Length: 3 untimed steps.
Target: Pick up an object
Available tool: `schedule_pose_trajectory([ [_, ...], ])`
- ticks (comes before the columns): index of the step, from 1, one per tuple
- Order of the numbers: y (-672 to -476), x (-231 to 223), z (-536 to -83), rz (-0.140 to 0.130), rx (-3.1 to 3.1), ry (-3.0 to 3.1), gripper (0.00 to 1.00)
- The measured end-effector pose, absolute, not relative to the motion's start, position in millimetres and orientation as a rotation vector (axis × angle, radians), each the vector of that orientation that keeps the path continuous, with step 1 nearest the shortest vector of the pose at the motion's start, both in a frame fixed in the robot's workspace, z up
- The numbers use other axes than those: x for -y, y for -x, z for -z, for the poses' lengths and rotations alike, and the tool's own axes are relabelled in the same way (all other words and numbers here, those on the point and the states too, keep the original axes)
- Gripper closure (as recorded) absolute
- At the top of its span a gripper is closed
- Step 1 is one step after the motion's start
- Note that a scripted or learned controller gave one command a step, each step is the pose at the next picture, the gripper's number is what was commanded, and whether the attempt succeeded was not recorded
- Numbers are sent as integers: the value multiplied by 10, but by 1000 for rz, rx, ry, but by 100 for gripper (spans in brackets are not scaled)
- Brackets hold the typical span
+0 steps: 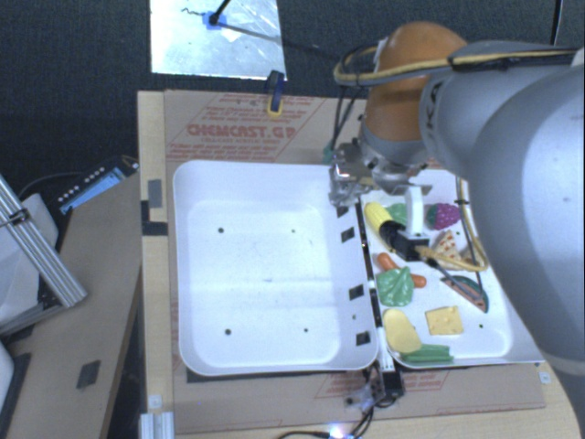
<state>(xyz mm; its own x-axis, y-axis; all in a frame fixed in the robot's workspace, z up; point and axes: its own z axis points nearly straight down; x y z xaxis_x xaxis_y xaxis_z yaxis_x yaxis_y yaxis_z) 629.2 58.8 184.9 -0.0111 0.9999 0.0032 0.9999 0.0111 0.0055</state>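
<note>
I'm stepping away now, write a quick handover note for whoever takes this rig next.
Pincer: low at the far end of the divider between the two bins; whether it holds anything cannot be told.
Things: small toy food pieces, among them a yellow cheese wedge, a green leaf and a purple grape bunch, all lie in the right white bin.
Done: nothing visibly lifted.
Left: grasp one piece and raise it.

The grey arm [512, 154] reaches in from the right above the right bin [494, 341], its orange band [407, 71] bent over the bin's far end. The claw [345, 190] points down at that bin's far left corner.
</note>
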Motion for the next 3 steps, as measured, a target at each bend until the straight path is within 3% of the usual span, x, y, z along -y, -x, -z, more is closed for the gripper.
schedule_pose_trajectory([
  [1,-6717,-1010,-3028,-23,-2225,-2204,100],
  [3,-6689,-634,-3696,-5,-2219,-2219,100],
])
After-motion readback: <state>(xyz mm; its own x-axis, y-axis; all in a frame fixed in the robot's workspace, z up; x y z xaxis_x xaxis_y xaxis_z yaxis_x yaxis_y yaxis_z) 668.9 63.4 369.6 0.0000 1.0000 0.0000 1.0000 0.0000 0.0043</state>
